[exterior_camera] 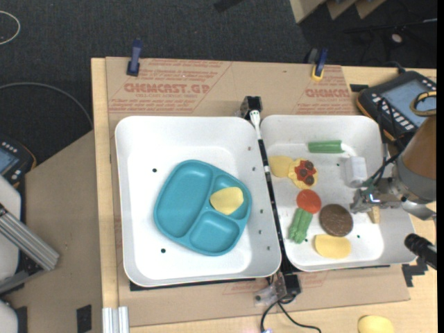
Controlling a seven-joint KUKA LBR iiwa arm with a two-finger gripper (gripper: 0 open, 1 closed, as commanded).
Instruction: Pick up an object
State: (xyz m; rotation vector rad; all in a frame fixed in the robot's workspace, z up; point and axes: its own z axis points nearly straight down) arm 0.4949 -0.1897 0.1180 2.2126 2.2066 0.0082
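My gripper (361,187) hangs low over the right side of the right bin (368,129), on the arm (420,165) that comes in from the right. Just left of it lies a brown disc (336,220), and a yellow lump (332,246) rests below that. Further left are a red ball (309,200), a green pod (300,225) and a yellow and red toy (294,170). A green stick (325,146) lies near the bin's far side. I see nothing held in the gripper.
The left bin (139,139) holds a blue divided tray (198,207) with a pale yellow piece (226,200) in its right compartment. A black divider rod (262,159) runs between the bins. A dark pendant (399,103) sits at the far right of the bench.
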